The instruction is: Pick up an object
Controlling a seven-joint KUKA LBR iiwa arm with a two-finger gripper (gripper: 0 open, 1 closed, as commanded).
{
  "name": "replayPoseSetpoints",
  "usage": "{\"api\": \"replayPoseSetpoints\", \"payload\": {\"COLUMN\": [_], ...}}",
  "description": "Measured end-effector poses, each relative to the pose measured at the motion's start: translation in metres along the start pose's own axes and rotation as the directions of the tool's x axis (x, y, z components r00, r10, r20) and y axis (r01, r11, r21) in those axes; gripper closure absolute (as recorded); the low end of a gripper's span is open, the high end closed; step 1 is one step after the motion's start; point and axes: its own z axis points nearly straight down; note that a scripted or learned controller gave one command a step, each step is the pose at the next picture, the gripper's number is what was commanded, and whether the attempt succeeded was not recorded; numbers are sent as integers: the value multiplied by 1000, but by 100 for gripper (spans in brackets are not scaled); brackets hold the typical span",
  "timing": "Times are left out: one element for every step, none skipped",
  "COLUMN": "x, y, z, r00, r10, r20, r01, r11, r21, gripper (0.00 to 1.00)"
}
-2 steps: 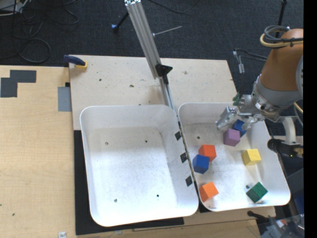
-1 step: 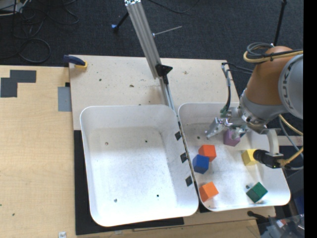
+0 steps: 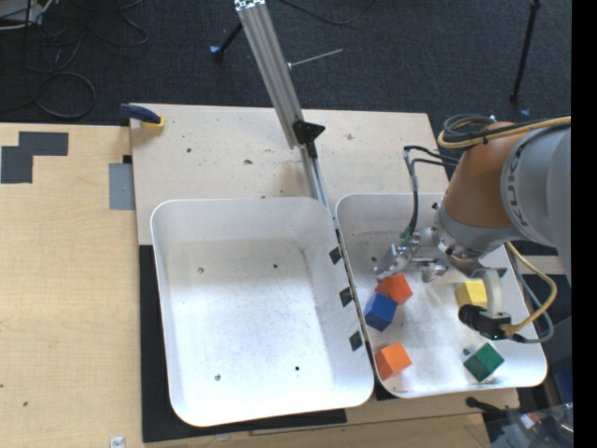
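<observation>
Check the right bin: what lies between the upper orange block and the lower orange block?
In the camera view, the blue block lies between the upper orange block and the lower orange block, touching the upper one, with bare bin floor below it.

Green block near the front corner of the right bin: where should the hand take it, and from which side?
Take the green block across two opposite flat sides, coming straight down from above. It sits turned at an angle to the right bin walls, so the hand would likely need to turn to match. It stands apart from the other blocks, but the front wall is close, so a sideways approach looks poor.
</observation>
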Motion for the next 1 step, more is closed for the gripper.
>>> {"api": "replayPoseSetpoints", "payload": {"x": [-2], "y": [1], "z": [-14], "r00": [1000], "r10": [8], "r20": [1], "r01": [-8], "r11": [1000], "r21": [-4], "gripper": [100]}}
